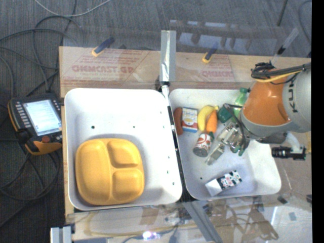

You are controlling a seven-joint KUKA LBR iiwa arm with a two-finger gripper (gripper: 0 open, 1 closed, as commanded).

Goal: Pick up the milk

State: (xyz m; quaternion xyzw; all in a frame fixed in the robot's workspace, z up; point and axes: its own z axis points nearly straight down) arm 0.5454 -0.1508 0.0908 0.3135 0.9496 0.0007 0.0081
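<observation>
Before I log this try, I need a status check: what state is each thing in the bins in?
milk carton: lying flat, near corner of right bin, untouched
can: tipped on its side
banana: lying by the carrot
small box: lying flat
yellow tray: resting in left bin
gripper: low over right bin, beside the can

Gripper (216, 153) above can (202, 144) — milk (224, 182) apart.

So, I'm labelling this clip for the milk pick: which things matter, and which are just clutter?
Matter: milk carton, gripper, right bin.
Clutter: yellow tray, can, banana, carrot, small box, green bottle.
</observation>
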